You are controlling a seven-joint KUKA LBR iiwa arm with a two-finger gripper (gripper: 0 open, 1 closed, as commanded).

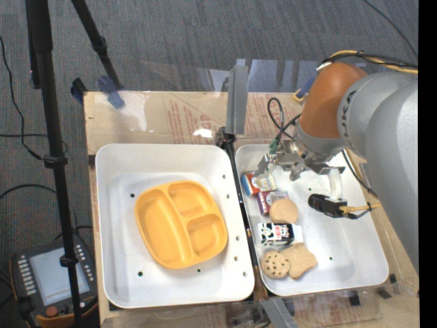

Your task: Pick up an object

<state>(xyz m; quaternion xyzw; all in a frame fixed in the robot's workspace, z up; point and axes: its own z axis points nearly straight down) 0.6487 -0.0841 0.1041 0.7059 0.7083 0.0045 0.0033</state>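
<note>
My gripper hangs low over the far left corner of the right bin, under the orange wrist band. Just beneath and beside it lie a small red and white packet and a dark red packet. Nearer the front sit a tan round bun, a black and white milk carton, a chocolate chip cookie and a slice of toast. Nothing is seen lifted off the bin floor.
The left bin holds a yellow divided plate. A black cylinder with a cable hangs off the arm over the right bin. A grey post stands behind the divider between the bins. The right bin's right half is bare white floor.
</note>
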